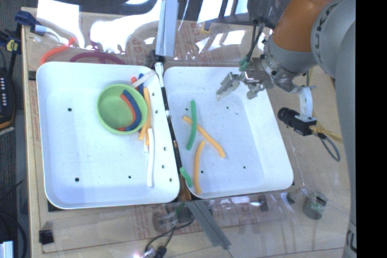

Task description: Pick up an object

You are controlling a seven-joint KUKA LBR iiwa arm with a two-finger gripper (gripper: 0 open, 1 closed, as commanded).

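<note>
We see the gripper [240,87] hanging over the far right part of the right bin [266,154], its two fingers spread apart with nothing between them. Below and to its left, on that bin's floor, lie a green stick [192,125] and orange sticks [205,137] crossing one another, well apart from the fingers. In the left bin [66,154] a green bowl [121,109] holds coloured pieces, with a white stick [150,157] beside it

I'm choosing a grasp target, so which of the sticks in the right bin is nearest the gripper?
The green stick: its top end lies closest to the gripper, while the orange sticks lie lower in the right bin.
</note>
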